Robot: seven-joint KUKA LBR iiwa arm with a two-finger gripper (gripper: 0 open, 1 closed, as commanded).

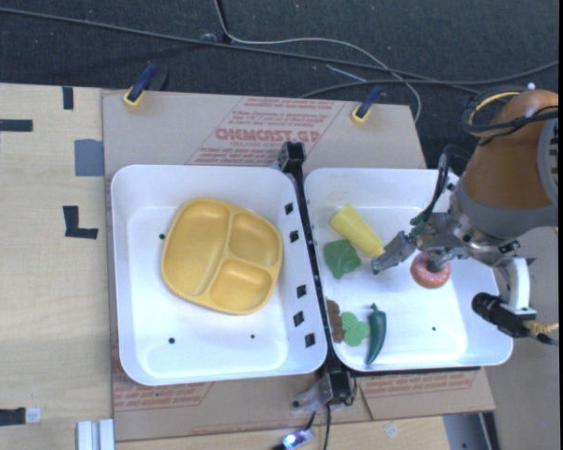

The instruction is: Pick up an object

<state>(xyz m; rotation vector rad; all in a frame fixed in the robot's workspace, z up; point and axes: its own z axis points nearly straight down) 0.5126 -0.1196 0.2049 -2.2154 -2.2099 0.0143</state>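
The right bin holds several small items. A yellow oblong piece lies near its left side, with a green lump just below it. A dark green pepper lies near the front, next to a small light green piece and a brown bit. A pink and red ring-shaped toy sits mid-bin. My gripper hangs low over the bin, right beside the ring toy and just right of the yellow piece. The wrist hides how the ring toy sits relative to it.
The left bin carries a yellow divided plate. A black divider runs between the two bins. The arm's grey and orange body looms over the right bin's far right side. Cables cross the dark floor behind the bench.
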